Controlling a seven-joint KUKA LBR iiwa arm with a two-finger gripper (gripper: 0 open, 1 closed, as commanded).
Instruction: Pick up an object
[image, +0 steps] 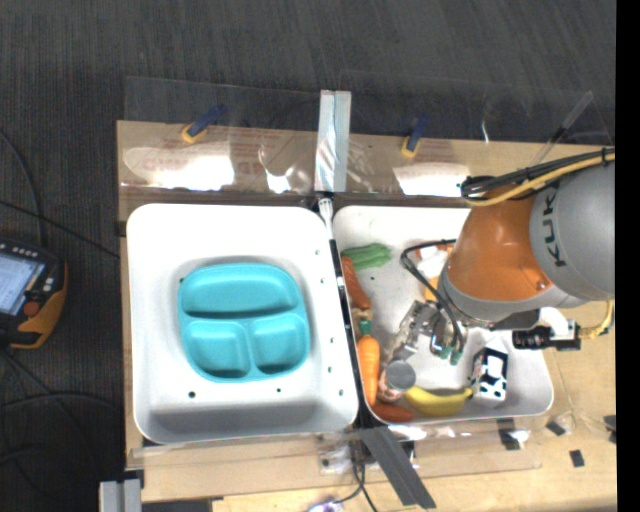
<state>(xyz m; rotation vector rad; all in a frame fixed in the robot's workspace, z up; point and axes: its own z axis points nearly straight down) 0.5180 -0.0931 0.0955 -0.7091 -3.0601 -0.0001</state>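
On a wooden bench (140, 160) over dark carpet (60, 80), the gripper (425, 335) hung in the right bin (530, 395) beside a carrot (368, 362) and banana (438, 400), its grip impossible to tell, while a teal tray (243, 318) filled the left bin (150, 300).

The right bin (530, 400) holds a jumble of small toy foods crowded along its left and lower sides. A green piece (366, 255) lies near the upper left corner. Below it, an orange-red piece (356, 288) slants along the left wall. Lower, an orange carrot (369, 365) stands lengthwise against that wall. A yellow banana (438, 400) curves along the bottom edge, and just right of it sits a black-and-white object (490, 375), perhaps a small carton.
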